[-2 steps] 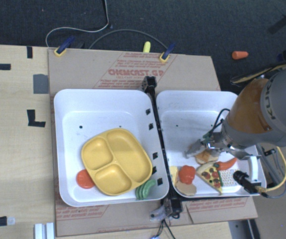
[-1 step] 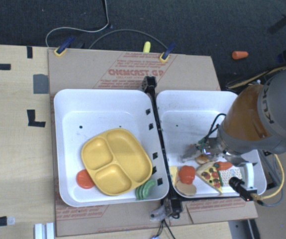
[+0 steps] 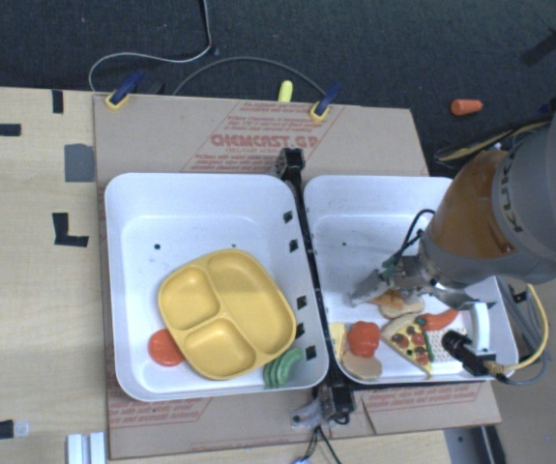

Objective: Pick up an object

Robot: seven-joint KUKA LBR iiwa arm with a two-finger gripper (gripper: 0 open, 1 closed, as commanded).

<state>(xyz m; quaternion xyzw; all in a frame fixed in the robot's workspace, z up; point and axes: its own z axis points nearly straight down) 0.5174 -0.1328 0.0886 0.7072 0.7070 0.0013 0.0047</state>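
My gripper (image 3: 372, 285) hangs low in the right bin (image 3: 374, 206), reaching in from the right under the orange-banded wrist. Just below its tip lies a tan bread-like piece (image 3: 399, 305), partly under the gripper. Toward the bin's front are a red tomato (image 3: 363, 337), a pizza slice (image 3: 411, 340), a tan cookie-like piece (image 3: 360, 365), an orange-red strip (image 3: 442, 319) and a small yellow piece (image 3: 336, 336) by the divider. Nothing is visibly held.
The left bin (image 3: 190, 206) holds a yellow divided plate (image 3: 224, 312), a red-orange ball (image 3: 164, 347) at its front left and a green ridged item (image 3: 282, 366) at its front right. A black clip (image 3: 290, 163) sits on the divider's far end.
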